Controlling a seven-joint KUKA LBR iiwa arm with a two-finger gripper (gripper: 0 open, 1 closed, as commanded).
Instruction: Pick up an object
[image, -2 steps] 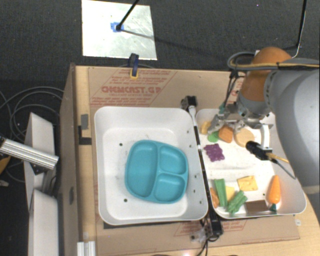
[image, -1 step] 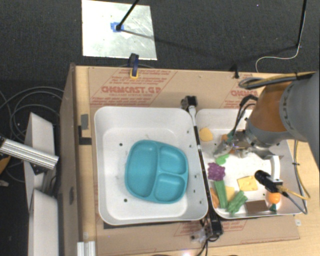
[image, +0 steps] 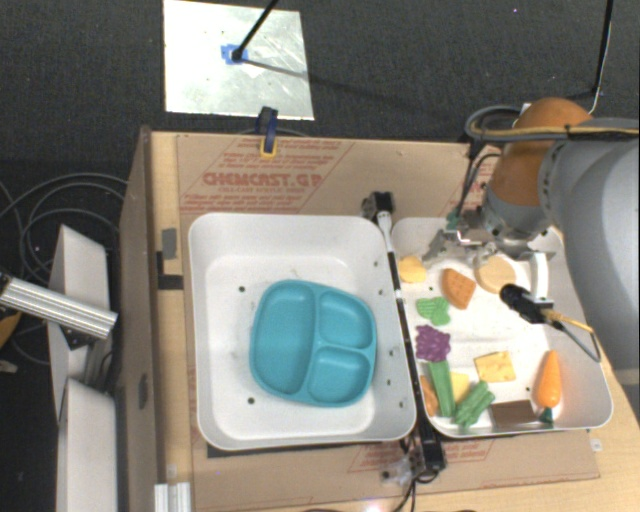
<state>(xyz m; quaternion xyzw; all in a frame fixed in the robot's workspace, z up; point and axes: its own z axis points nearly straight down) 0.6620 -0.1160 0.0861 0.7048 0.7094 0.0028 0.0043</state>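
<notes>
From here I see the gripper (image: 470, 243) low over the upper part of the right bin (image: 580, 405), near its top rim; whether it grips anything I cannot tell. Toy food (image: 459, 288) crowds that bin. A blue tray (image: 312, 342) sits mid-frame in the left bin (image: 215, 300).
</notes>
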